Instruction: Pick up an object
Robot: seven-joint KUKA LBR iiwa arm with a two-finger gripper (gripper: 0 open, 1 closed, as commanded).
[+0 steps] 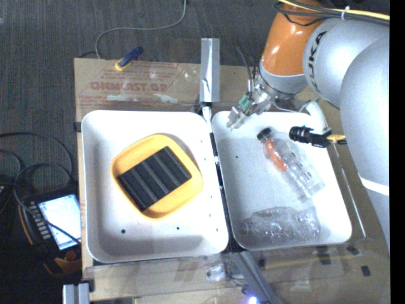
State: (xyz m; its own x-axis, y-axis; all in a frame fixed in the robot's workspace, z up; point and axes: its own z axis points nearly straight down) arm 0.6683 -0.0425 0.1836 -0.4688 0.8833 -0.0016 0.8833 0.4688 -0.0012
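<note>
The gripper hangs over the far left corner of the right bin, and nothing sits between its fingers; I cannot tell how far they are spread. In the right bin lie 2 clear plastic bottles: one with an orange inside and a dark cap, near the bin's middle, and a crumpled one by the near wall. A yellow tray with a black ribbed insert sits in the left bin.

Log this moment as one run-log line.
arm: over right bin far edge | gripper: above rim, holds nothing | right bin: clear bottle, crumpled plastic | left bin: yellow tray
</note>
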